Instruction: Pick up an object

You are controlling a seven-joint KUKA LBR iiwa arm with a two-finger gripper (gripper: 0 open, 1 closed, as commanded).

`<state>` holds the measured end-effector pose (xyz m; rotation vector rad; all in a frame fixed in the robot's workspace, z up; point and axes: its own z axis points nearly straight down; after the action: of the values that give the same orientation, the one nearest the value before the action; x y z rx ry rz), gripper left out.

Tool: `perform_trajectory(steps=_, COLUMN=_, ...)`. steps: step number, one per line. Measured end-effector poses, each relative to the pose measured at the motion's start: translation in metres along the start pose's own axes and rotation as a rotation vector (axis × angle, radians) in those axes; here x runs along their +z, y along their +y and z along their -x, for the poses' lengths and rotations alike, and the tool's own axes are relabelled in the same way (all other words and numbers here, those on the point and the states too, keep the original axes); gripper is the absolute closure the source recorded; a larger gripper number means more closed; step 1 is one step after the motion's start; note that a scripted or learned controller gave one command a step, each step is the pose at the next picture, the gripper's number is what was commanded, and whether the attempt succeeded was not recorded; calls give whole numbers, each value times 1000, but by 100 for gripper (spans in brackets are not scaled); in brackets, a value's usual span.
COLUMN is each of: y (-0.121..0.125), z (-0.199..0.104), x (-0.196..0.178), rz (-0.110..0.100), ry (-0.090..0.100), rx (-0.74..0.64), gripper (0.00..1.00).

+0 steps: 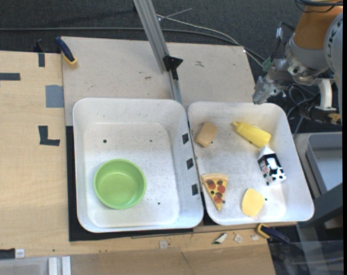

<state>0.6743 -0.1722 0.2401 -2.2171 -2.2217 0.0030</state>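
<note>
Green bowl in left bin

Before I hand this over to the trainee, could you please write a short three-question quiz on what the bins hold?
1. True or false: the green bowl sits in the left bin.
2. Which lies nearest the pizza slice toy in the right bin? A) yellow mustard bottle B) yellow round piece C) black-and-white carton
3. Fill in: the gripper hangs over the right bin's far ____ corner.

Key: 1 true; 2 B; 3 right.
</note>
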Motion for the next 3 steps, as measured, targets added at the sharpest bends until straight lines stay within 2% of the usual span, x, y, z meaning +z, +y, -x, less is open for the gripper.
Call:
perform_trajectory(steps=1, y=0, z=0, x=0, rz=0, ry=0, rx=0, gripper=0)
perform_trajectory(steps=2, y=-3, z=-1, x=66, rz=-4, ry=-1, rx=0, gripper=0)
perform_trajectory(steps=3, y=-3, z=-7, x=112, rz=-3, ry=-1, rx=-1, gripper=0)
